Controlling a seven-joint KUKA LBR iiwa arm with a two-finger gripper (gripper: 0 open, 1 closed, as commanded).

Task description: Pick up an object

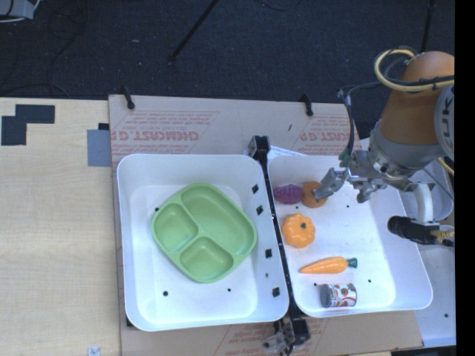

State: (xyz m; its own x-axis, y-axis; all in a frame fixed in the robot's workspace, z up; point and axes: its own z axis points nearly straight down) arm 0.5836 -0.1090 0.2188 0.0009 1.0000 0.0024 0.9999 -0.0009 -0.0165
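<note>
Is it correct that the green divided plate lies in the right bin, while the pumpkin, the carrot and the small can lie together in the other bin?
Not quite. The camera view shows the green divided plate in the left bin, not the right one. The rest holds: the pumpkin, the carrot and the small can lie together in the other bin, the right bin.

Partly hidden behind one finger of the gripper [343, 187]: a small orange object [313, 198], kind not discernible, beside the purple toy [288, 193]. Too small to read: the label on the little can [338, 295]. Cut off at the right: the arm [415, 102] above its orange band. Cropped at the bottom edge: a black clamp [286, 337] between the two bins [141, 199].
</note>
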